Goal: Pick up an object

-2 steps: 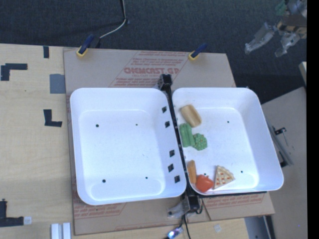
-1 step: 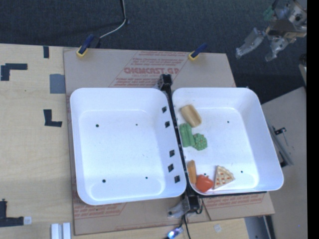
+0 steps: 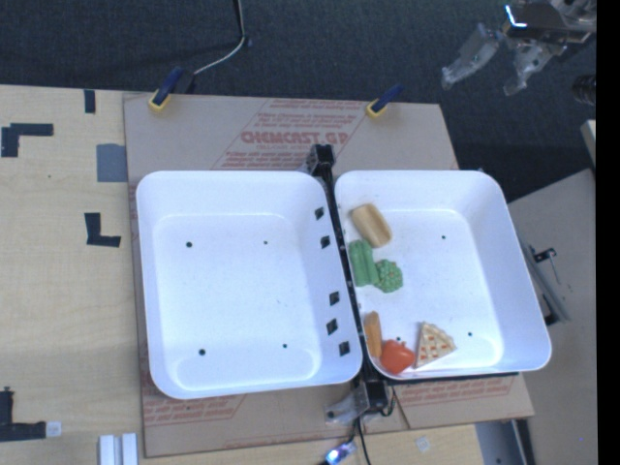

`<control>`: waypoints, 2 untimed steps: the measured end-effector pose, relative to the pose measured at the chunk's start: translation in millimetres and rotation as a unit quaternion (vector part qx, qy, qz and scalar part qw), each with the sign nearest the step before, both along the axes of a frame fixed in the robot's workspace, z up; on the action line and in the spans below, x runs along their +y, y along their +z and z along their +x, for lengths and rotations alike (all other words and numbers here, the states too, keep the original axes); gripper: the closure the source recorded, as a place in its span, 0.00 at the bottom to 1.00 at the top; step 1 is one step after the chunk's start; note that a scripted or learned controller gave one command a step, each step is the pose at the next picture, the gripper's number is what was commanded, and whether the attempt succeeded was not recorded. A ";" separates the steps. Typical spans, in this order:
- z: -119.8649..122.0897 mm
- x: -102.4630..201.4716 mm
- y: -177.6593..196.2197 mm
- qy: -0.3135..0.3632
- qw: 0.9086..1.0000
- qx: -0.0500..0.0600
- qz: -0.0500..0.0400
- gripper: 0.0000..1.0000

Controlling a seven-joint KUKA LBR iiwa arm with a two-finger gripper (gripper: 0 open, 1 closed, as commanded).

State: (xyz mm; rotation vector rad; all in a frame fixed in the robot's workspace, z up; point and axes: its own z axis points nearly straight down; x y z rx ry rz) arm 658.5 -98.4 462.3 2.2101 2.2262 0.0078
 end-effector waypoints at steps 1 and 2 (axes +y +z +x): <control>10.3 65.5 77.7 0.000 1.000 -0.001 0.000 0.00; -7.6 90.4 72.7 -0.002 1.000 0.004 0.000 0.00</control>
